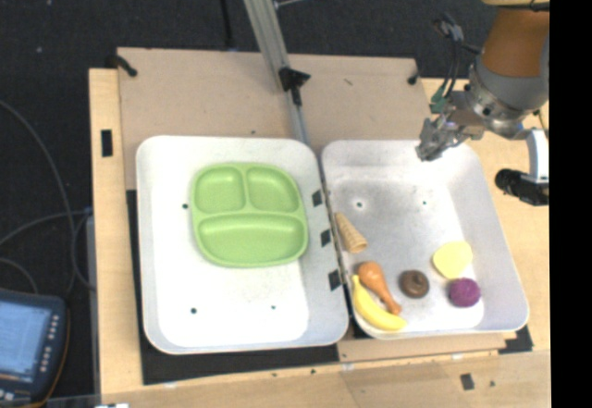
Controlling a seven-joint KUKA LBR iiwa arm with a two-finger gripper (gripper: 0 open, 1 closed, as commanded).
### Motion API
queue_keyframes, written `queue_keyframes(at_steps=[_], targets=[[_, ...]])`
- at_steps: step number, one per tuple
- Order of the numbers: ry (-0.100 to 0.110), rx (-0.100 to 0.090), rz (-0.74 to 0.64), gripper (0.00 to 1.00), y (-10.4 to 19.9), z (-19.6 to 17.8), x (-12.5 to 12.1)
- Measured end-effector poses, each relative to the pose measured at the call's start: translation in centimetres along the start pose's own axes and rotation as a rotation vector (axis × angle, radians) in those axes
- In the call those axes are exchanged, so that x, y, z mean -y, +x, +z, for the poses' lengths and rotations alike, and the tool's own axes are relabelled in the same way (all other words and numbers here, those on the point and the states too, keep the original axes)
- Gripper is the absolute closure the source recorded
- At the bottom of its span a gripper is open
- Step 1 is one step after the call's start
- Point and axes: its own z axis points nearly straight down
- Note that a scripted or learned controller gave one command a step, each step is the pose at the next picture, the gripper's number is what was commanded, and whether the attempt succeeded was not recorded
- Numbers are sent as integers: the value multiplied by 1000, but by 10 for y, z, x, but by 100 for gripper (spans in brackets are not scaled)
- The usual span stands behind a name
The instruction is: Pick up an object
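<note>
At upper right the tool [431,149], grip state unclear, hangs over the right bin [388,175], well apart from banana [376,309], carrot [378,284] and plum [463,291] at lower right.

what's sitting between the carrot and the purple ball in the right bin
In the camera view, a brown doughnut lies between the carrot and the purple ball, on the right bin's floor, apart from both.
</note>
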Motion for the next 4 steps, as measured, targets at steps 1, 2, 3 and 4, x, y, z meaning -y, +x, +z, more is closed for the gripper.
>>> queue_keyframes(at_steps=[1, 2, 3, 4], targets=[[2, 0, 1, 100, 49, 12, -5], [0, 0, 0, 100, 99, 3, -5], [2, 0, 1, 100, 142, 7, -1], [3, 0, 1, 100, 192, 13, 8]])
